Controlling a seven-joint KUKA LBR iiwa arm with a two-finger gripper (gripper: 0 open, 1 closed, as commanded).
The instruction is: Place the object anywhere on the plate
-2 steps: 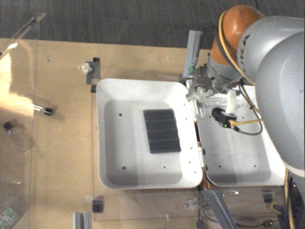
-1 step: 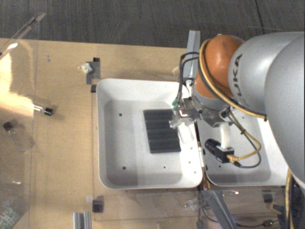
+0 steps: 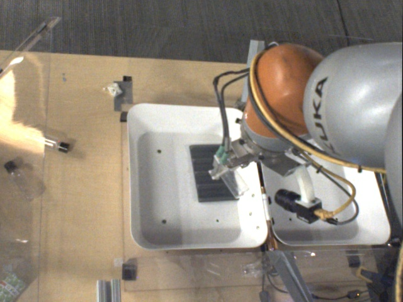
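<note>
— Plate [image 3: 204,175], position?

— Dark grey, ribbed and rectangular. It lies flat on the floor of the left bin [image 3: 135,187], right of that bin's centre.

— Gripper?

— The gripper [image 3: 227,172] hangs over the plate's right edge, close to the wall shared by the two bins. A small green part sits on its far side, with pale hardware slanting down toward the near right corner of the plate.

— Spread or pressed together?

— I cannot tell. The tip is a pale, blurred mass against the plate.

— The object to be placed?

— It cannot be told apart from the gripper hardware. I record nothing as held.

— Arm?

— The arm [image 3: 359,99] reaches in from the right, above the right bin [image 3: 371,231]. Its orange band [image 3: 283,74] sits over the far end of the dividing wall. Black and yellow cables loop around the wrist.

— Anything else?

— A black connector [image 3: 296,205] on a yellow cable hangs over the right bin. On the bench [image 3: 75,231], well left of the bins, lies a small black-capped item [image 3: 63,146].
</note>
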